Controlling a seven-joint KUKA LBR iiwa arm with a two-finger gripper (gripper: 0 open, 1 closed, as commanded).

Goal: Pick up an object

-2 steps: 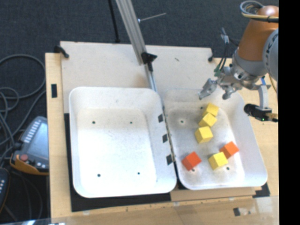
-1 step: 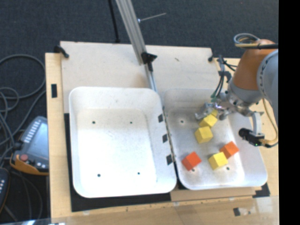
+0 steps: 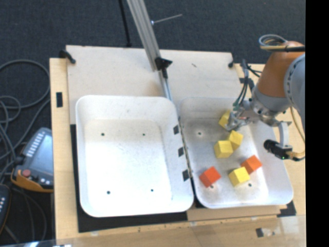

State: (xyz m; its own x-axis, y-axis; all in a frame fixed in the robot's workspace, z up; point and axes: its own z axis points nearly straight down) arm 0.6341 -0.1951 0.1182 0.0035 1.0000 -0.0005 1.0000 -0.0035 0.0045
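Note:
The right bin (image 3: 272, 187) holds several small blocks. One yellow block (image 3: 224, 119) lies near the bin's back, right beside my gripper (image 3: 235, 120), which is low over the bin and touches or overlaps the block's right side. Two more yellow blocks (image 3: 236, 138) (image 3: 223, 149) sit just in front of it. Toward the front lie a yellow block (image 3: 239, 176) and two orange blocks (image 3: 252, 164) (image 3: 209, 176). The grey arm with its orange band (image 3: 275, 78) comes in from the right.
The left bin (image 3: 85, 138) stands beside the right one. A slanted aluminium post (image 3: 146, 32) rises from the bench behind the bins. A black bracket on the arm (image 3: 277, 149) hangs over the right bin's edge. A teach pendant (image 3: 35, 158) lies off the bench at left.

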